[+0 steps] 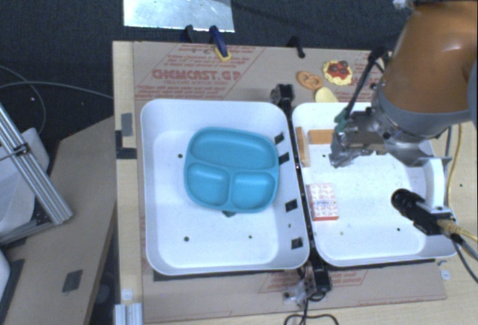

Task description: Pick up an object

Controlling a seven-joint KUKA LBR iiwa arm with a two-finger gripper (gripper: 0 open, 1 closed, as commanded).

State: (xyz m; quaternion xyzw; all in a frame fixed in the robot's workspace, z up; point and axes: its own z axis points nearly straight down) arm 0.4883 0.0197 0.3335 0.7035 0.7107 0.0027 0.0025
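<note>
My gripper [340,157] hangs low over the back left part of the right bin [373,249]. Just to its left lies a small orange-brown block [319,137], close to the gripper but apart from it. A thin brown stick [301,146] lies along the bin's left wall. Nearer the front, a small pink-and-white checkered packet [323,202] lies flat on the bin floor, below and left of the gripper. Nothing shows between the gripper's tips.
The left bin [160,241] holds a blue divided plate [230,169]. On the cardboard behind the right bin lie a toy cookie [308,79], a red-topped toy [337,72] and a pale yellow piece [326,96]. The arm's big body [437,62] overhangs the right bin's back right.
</note>
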